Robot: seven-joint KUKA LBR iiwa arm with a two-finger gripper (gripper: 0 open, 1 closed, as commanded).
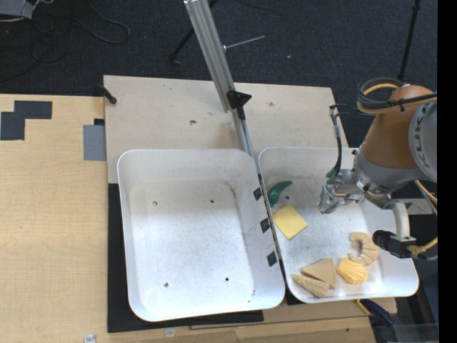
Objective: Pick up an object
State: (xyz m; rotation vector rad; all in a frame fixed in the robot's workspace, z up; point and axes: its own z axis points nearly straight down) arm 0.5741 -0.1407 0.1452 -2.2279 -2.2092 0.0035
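Nearest the camera, along the front of the right-hand shallow white bin (400,286), lay a tan wedge-shaped piece (320,269) with a second, crumbly tan piece (309,285) just below it, both down and slightly left of the end effector (329,203). Just to their right sat a yellow shell-shaped object (351,271), touching or nearly touching a beige curled object (365,246) above it; these two lay below and a little right of the end effector.

A flat yellow square block (290,221) rested to the lower left of the end effector, close to the bin's left wall. A dark green curved object (276,189) lay to the end effector's left, further up the same wall and just above the yellow block.

The end effector hung low inside the right-hand bin, over bare bin floor, with none of the objects seen between its fingers. How far the fingers stood apart could not be determined from this view. The grey arm with orange band (393,136) entered from the right, above the end effector.

The left-hand shallow white bin (143,191) lay well to the left of the end effector, its floor speckled with dark marks. A grey metal rail (214,56) rose between the two bins, up and left of the end effector. Both bins stood on the pale table (171,113).
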